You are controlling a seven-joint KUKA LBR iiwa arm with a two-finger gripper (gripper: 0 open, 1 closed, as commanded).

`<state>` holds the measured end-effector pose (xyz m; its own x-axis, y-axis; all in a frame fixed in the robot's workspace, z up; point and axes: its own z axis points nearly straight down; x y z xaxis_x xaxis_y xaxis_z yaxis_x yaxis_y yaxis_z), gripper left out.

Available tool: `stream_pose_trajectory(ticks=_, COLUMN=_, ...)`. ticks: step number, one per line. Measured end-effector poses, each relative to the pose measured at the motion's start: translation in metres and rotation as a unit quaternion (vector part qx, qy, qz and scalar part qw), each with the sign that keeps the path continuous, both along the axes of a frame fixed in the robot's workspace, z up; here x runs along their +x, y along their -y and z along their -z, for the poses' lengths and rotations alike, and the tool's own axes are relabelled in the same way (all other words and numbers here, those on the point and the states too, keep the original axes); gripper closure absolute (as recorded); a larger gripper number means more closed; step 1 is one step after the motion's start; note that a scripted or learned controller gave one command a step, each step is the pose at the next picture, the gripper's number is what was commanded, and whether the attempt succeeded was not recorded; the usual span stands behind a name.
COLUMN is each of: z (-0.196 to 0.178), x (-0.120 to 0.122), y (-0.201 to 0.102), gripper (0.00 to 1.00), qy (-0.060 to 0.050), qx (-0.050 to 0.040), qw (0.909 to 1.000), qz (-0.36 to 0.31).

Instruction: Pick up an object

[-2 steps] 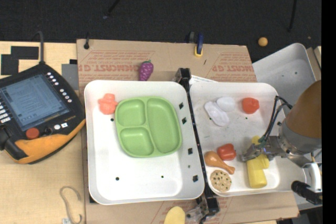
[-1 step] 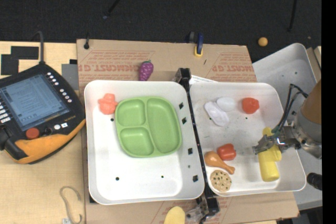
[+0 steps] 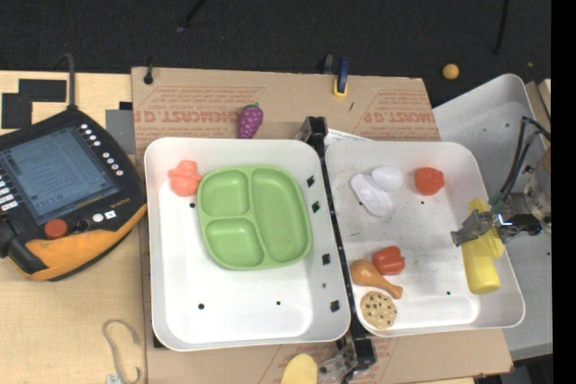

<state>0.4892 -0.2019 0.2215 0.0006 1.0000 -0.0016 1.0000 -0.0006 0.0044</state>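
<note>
- End effector [image 3: 474,227] sits at the right bin's [image 3: 454,312] right edge, touching a yellow bottle [image 3: 481,266]; its grip state cannot be told.
- Green tray [image 3: 254,218] lies in the left bin [image 3: 234,319].

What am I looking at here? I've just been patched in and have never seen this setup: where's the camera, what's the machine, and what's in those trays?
One fixed camera looks down at a slant on a bench with two shallow white bins. The left bin holds a green divided plate and a small pink toy. The right bin holds toy food: a white piece, a red-orange piece, a red pepper, a chicken drumstick, a cookie and a yellow bottle. The gripper of the robot arm comes in from the right edge, just above the bottle's top; I cannot tell whether it grips it. The handheld controller lies to the left.
</note>
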Motion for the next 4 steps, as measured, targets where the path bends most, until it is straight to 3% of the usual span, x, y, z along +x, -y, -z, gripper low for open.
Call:
stream_pose_trajectory(ticks=1, z=-0.006, x=0.000, y=0.001, gripper=1.00, qy=-0.003, qx=0.0012, qw=1.0000, qz=0.000)
stream_pose_trajectory(ticks=2, z=-0.012, x=0.022, y=-0.046, gripper=1.00, qy=-0.003, qx=0.0019, qw=1.0000, qz=-0.003)
stream_pose_trajectory(ticks=4, z=-0.011, x=0.096, y=-0.126, gripper=1.00, qy=-0.002, qx=0.0015, qw=1.0000, qz=-0.002)
